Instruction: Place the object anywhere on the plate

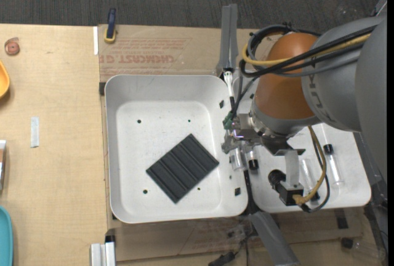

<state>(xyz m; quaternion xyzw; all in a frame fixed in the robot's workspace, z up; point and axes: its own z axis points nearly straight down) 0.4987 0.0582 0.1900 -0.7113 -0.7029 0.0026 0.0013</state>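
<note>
Hanging jaws (pixel 241 160) beside dark ridged plate (pixel 183 167)

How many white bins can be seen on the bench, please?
2. The left bin lies open to view and holds a dark ribbed plate. The right bin sits beside it, largely covered by the arm; things inside may be hidden.

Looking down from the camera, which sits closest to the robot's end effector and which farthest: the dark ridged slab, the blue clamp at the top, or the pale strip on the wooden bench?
From the end effector:
1. Dark grey ridged rectangular slab, in the left white bin, just beside it.
2. Blue-and-yellow clamp, up at the cardboard's top edge.
3. Small pale strip, far left on the wooden bench.
</note>
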